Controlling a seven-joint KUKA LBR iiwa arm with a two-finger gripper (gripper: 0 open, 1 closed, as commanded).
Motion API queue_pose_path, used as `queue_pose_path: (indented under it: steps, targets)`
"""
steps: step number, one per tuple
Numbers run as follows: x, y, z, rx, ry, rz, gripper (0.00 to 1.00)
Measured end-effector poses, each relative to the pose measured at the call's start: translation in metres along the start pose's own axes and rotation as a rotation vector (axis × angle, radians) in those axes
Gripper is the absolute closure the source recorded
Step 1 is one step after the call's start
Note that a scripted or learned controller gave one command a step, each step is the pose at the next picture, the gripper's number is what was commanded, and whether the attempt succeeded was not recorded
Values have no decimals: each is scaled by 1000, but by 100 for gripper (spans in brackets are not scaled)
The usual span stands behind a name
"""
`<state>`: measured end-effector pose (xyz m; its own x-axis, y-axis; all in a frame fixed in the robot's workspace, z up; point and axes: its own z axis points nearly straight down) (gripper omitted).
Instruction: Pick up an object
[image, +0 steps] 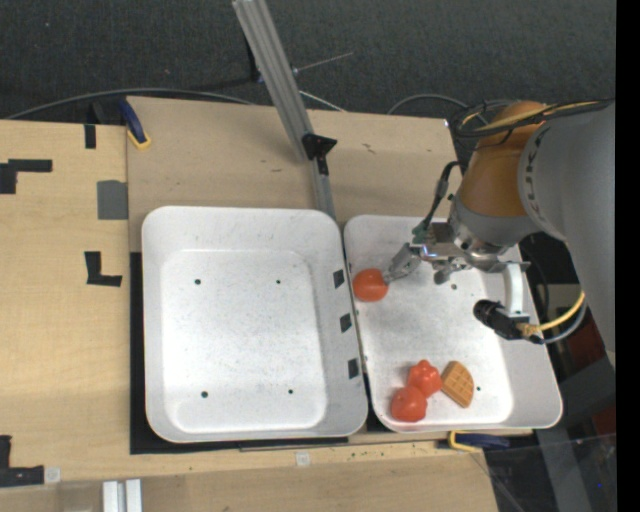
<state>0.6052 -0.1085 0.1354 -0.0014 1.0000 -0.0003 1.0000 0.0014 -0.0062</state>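
here, two shallow white bins are seen side by side on a pale wooden worktop (230, 150). the left bin (160, 300) takes up the middle of the frame, and the right bin (530, 400) lies against it, toward the lower right.

the grey arm (575, 170), with its orange band (495, 175), is seen at the upper right of the frame and is bent down over the upper part of the right bin. the pincer (408, 262) is pointed toward the left, low over the bin floor. how far it is parted cannot be told, since its tips are small and blurred against the white, and nothing is seen gripped in it.

a small round orange-red object (370, 286) is found just below and to the left of the pincer tip, near the right bin's left wall; whether it is touched by the pincer cannot be told.

three more objects are grouped at the lower edge of the right bin, well apart from the pincer: a red round piece (408, 404), a red lumpy piece (424, 377) touching it from above, and a tan waffle-like piece (458, 384) just to the right.

a slanted grey metal bar (280, 75) is seen running from the top of the frame down to the gap between the bins.
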Motion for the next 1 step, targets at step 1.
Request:
queue_pose_path:
  steps: [1]
  targets:
    - [-5, 0, 47, -7, -8, 5, 0]
